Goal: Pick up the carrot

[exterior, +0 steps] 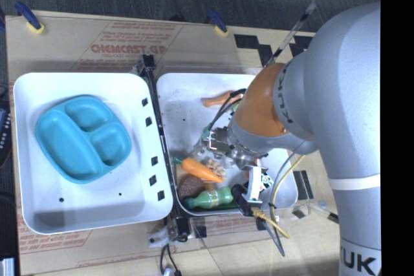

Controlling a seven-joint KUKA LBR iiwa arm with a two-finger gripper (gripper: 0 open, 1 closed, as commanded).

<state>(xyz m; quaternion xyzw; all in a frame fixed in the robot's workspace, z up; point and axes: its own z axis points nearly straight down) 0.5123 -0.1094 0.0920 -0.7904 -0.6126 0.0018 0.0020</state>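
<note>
The carrot (201, 170), orange and tapered, lies in the near left part of the right bin (174, 97), pointing to the right. My gripper (218, 153) hangs just above and to the right of it, at the end of the grey arm with its orange band (262, 110). The gripper body covers the carrot's right tip. I cannot tell whether it touches the carrot.
A brown lump (189, 186) and a green bottle (211, 198) lie just in front of the carrot against the bin's near wall. Another orange piece (217, 100) lies at the back, partly under the arm. The left bin (39, 210) holds a blue divided plate (83, 137).
</note>
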